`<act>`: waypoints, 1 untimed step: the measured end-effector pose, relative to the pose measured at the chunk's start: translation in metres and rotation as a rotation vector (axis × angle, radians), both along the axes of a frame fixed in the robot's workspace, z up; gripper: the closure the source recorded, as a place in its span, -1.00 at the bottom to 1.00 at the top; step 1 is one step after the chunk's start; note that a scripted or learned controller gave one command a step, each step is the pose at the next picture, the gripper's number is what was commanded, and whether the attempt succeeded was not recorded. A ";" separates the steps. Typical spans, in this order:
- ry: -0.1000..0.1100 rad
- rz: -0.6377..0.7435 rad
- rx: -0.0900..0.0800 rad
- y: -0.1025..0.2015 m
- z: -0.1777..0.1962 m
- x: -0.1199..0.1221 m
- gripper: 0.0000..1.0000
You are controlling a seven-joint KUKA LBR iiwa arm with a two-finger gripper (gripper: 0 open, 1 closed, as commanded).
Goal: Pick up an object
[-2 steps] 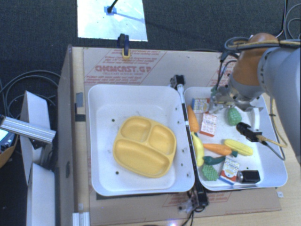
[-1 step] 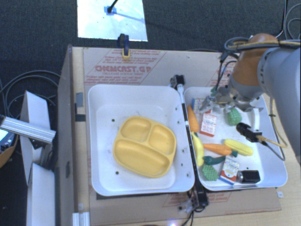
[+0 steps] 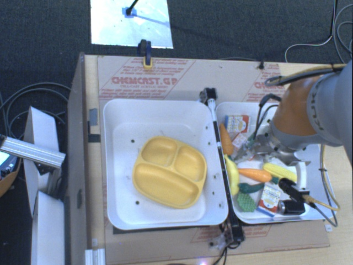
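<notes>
Camera view: looks down at a slant on one bench (image 3: 165, 73) with two bins side by side.
Bins: two, white and shallow; left bin (image 3: 110, 148) and right bin (image 3: 287, 218), their rims touching at the middle.
Tray: one yellow tray (image 3: 170, 171) with three compartments, lying alone in the left bin.
Carrots: two, orange, both in the right bin; centre carrot (image 3: 255, 175) lies crosswise, edge carrot (image 3: 225, 141) lies along that bin's left wall.
Yellow pieces: two; a banana (image 3: 233, 176) near the left wall, and a yellow stick (image 3: 280, 171) just right of the centre carrot.
Green pieces: two; a dark green piece (image 3: 251, 187) and, just below it, a pale green piece (image 3: 246, 202).
Cartons: two small printed ones; upper carton (image 3: 237, 123) and lower carton (image 3: 269, 196). Their print is too small to read.
Arm: one grey arm (image 3: 309, 115) with an orange band, over the right bin.
Pincer (image 3: 249, 149): low among the right bin's things, above the centre carrot; whether it is open, closed or gripping cannot be told.
Bench surface: pale protective sheet with red print.
Writing: "CHEMCAST GP", seen twice, the right-hand copy partly covered.
Room: dark carpet (image 3: 44, 26), a pale square (image 3: 131, 14) on it, one black clamp (image 3: 145, 53) at the bench's far edge.
</notes>
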State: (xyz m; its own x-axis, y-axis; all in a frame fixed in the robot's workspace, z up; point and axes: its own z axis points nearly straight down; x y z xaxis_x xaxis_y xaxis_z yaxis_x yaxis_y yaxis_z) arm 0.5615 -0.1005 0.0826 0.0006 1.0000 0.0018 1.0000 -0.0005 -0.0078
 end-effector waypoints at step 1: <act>-0.017 0.006 -0.004 -0.016 0.003 0.073 -1.00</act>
State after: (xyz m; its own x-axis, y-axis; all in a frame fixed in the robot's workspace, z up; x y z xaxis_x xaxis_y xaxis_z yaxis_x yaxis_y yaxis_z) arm 0.6347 -0.1163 0.0858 -0.0056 1.0000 -0.0022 0.9999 0.0057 0.0090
